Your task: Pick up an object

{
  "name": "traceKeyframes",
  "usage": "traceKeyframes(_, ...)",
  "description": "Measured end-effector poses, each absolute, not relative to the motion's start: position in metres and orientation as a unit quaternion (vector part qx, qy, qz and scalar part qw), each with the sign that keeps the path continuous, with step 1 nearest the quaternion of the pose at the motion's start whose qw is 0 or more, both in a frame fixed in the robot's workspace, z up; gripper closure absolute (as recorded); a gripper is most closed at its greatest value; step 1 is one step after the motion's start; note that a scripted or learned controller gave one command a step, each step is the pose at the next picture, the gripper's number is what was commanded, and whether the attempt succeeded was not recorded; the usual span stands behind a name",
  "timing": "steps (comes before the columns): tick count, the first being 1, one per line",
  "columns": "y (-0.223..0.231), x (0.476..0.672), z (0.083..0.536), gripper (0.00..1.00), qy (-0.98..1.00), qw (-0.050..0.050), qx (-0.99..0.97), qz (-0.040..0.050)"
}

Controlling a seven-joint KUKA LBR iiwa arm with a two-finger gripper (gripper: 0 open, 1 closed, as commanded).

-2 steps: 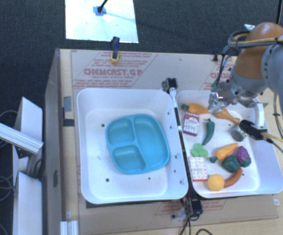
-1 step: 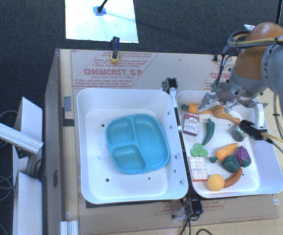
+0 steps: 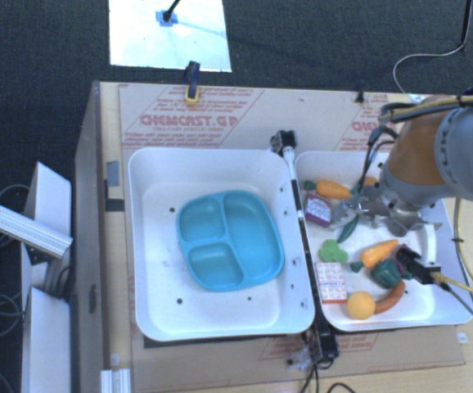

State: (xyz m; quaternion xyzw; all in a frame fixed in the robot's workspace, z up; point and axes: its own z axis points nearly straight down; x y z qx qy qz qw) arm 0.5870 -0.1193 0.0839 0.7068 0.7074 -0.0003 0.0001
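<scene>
Hovering end effector [image 3: 358,211] | grip state unreadable | toy carrot [image 3: 332,190]: orange, tapered, lying flat

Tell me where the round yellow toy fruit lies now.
In the camera view, the round yellow toy fruit lies near the front edge of the right white bin, beside a small red-and-white patterned card.

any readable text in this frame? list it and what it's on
"CHEMCAST GP", red print, on the brown protective sheet behind the left bin.
The same red print repeats at the sheet's far right, cut off and too blurred to read.
Small carton in the right bin: red and white print, too small to read.
</scene>
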Motion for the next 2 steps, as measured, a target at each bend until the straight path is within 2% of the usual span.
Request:
traceKeyframes(1,-0.110,0.643,0.086,0.00,0.707,0.005,0.707,-0.0002)
traceKeyframes(2,-0.123,0.664,0.110,0.00,0.710,-0.011,0.705,-0.0062)
